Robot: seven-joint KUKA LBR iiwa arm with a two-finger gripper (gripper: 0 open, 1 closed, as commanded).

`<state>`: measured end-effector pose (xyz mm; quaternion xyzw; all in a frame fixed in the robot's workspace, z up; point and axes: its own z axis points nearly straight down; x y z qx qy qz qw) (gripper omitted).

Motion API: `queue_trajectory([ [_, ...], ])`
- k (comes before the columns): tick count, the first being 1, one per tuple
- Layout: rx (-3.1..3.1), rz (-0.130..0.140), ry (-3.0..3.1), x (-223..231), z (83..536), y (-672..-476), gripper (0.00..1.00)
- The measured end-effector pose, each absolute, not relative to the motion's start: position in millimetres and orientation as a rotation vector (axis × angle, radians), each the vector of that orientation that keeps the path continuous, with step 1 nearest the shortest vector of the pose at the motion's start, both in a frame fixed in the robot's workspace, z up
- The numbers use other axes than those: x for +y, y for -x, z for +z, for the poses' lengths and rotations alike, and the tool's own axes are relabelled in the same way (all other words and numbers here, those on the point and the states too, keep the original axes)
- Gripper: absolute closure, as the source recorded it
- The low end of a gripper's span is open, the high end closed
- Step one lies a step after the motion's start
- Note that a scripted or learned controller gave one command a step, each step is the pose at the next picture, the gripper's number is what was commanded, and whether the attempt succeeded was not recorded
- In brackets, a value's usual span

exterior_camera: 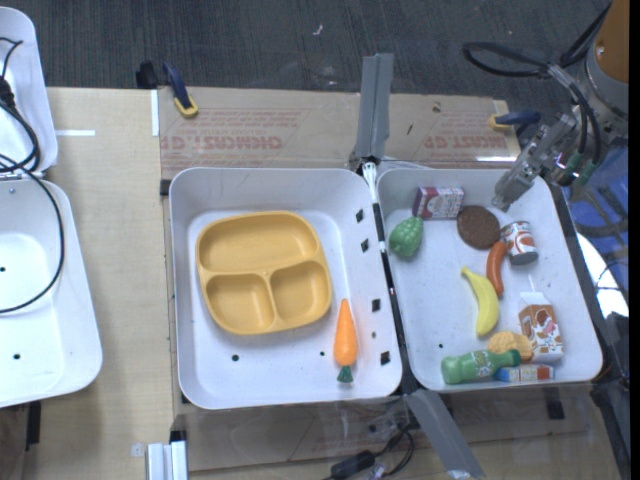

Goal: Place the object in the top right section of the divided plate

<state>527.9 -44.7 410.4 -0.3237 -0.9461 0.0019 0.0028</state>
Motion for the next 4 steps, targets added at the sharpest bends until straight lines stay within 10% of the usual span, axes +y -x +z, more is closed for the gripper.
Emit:
queue_trajectory([
  [1,-2.985,0.004,0.964,-113,415,-489.5,1.00],
  [2,-2.986,0.004,0.963,-113,415,-489.6,0.00],
  [4,-2.604,0.010,1.751,-93,436,-627.5,0.00],
])
